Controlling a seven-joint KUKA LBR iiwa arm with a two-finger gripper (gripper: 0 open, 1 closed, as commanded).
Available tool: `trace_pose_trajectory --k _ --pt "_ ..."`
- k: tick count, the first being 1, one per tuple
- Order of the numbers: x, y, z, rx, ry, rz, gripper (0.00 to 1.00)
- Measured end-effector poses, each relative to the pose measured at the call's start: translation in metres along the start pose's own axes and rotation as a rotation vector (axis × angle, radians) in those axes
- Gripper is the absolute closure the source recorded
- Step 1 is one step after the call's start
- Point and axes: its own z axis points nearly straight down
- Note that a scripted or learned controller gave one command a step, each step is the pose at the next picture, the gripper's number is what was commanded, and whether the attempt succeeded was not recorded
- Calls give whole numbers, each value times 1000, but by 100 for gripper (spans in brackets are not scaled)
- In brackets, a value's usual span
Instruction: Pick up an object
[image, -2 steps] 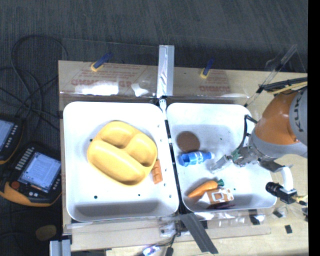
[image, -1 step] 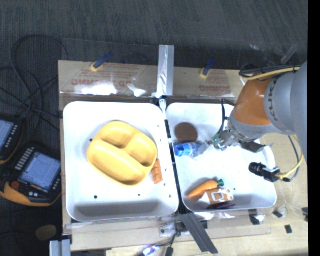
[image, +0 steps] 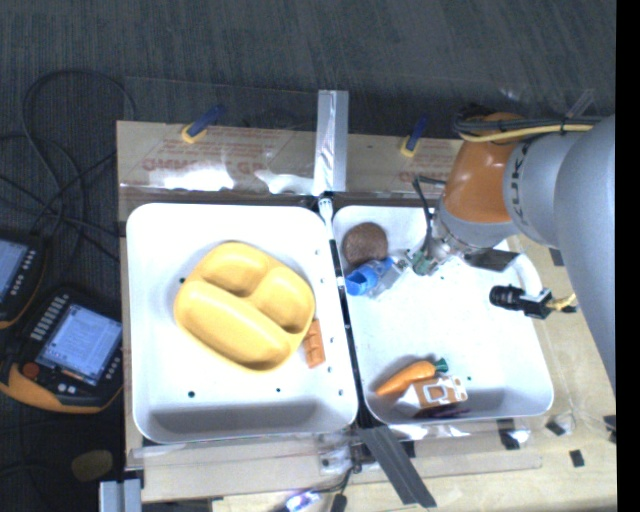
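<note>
Blue object (image: 366, 277) sits in the right bin (image: 500, 350), hard against its left wall, near the back left corner. Gripper (image: 424, 263) is just beside it on the right; the fingertip end appears to meet the object's clear, pale end, but I can't tell whether anything is between the fingers. Jaw state: can't tell, fingers too small and partly hidden under the wrist. Object's long axis runs roughly left-right with a slight tilt, blue end toward the left wall and lower, pale end toward the gripper and higher.

Brown ball (image: 364, 241) just behind the blue object, touching or nearly so, in the same back left corner. Carrot (image: 406, 377) lies near the front edge of the right bin, tip toward the left, green end up and right. Small box (image: 440, 393) just beside it at the front edge.

Left bin (image: 160, 390): big yellow lump (image: 245, 303) in the middle, orange strip (image: 314, 343) against the right wall.
</note>
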Motion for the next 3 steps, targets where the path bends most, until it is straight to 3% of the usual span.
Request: trace_pose_trajectory --k 1,2,3 --pt "1 0 -6 -1 2 -3 100" --pt "74 -2 -92 9 15 3 100" --pt "67 -40 -93 -3 16 -971 100"
